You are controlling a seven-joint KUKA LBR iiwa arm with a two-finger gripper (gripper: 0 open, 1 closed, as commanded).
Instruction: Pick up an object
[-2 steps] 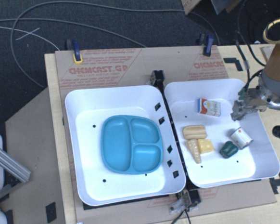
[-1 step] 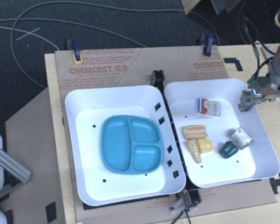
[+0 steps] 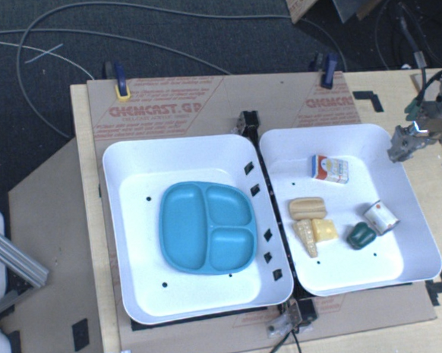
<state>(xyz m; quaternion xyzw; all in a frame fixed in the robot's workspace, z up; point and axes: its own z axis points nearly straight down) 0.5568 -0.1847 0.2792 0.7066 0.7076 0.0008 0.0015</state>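
Looking down on the bench, I see 2 white bins side by side. The left bin (image 3: 122,180) holds a blue plate (image 3: 207,227) with 3 compartments, lying flat near the middle of the bin.

The right bin (image 3: 410,256) holds the small objects. A small white carton (image 3: 329,168) with red and blue print lies in the upper part. Below it, close to the bin's left wall, a tan bread roll (image 3: 307,207) lies across, and just under it a yellow corn cob (image 3: 307,237) and a yellow cheese piece (image 3: 325,230) touch each other. To the right of these, a dark green object (image 3: 360,235) lies beside a small silver can (image 3: 381,217) that is tilted on its side; the 2 seem to touch.

The gripper (image 3: 402,148) is at the right edge of the view, over the upper right rim of the right bin, well apart from all the objects. It is small and partly blurred, so I cannot tell its state. Nothing is seen in its grasp.
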